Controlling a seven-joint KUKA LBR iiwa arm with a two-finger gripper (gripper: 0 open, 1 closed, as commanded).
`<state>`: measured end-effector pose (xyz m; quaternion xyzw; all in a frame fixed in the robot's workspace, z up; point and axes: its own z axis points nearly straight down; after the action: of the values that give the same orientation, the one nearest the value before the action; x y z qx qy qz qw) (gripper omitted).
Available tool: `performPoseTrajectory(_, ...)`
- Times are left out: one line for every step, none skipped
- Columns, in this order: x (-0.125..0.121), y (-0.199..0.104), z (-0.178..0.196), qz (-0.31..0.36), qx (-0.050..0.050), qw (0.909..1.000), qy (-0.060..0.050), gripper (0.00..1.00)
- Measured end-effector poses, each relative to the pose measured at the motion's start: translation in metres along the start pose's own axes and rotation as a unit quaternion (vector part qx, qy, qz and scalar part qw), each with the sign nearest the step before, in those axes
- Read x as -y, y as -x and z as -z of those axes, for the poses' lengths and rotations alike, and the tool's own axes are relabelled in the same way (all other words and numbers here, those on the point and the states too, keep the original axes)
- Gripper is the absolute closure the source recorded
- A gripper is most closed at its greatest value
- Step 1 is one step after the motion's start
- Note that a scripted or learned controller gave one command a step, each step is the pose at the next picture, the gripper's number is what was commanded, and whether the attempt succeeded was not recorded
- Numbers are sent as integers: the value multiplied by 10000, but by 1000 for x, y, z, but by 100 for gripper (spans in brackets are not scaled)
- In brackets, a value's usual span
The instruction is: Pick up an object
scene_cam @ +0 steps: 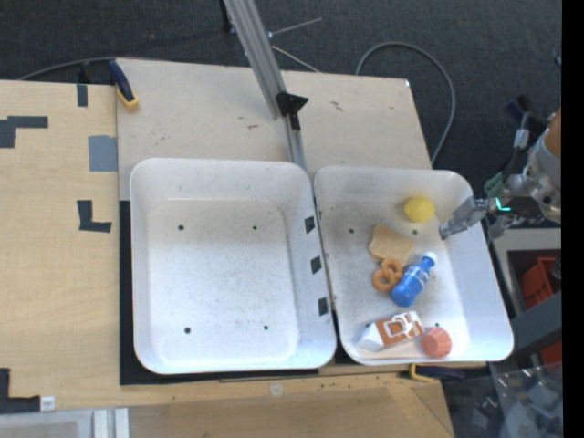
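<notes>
Red ball [437, 342], one; bins [146, 245], two.

Left bin [219, 176] open; right bin [351, 190] front cluttered.

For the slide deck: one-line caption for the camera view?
Gripper at the right bin's edge, near yellow ball, blue bottle and carton.

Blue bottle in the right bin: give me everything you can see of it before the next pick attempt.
The blue bottle is small, looks like translucent blue plastic, with a white cap at its upper right end. It lies on its side on the floor of the right bin, slanting from lower left up to upper right. Its lower left end touches or nearly touches the orange ring; the tan block sits just above it. The gripper is up at the bin's right rim, apart from it.
</notes>
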<state>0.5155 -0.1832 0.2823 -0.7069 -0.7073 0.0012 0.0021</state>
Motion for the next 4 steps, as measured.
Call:
performPoseTrajectory(-1, 0, 2, 7, 6, 10000, 19, 0)
performPoseTrajectory(7, 3, -45, -2, 4, 10000, -5, 0)
performPoseTrajectory(9, -2, -109, 1, -5, 10000, -20, 0)
performPoseTrajectory(10, 5, -156, -3, 0, 10000, -11, 0)
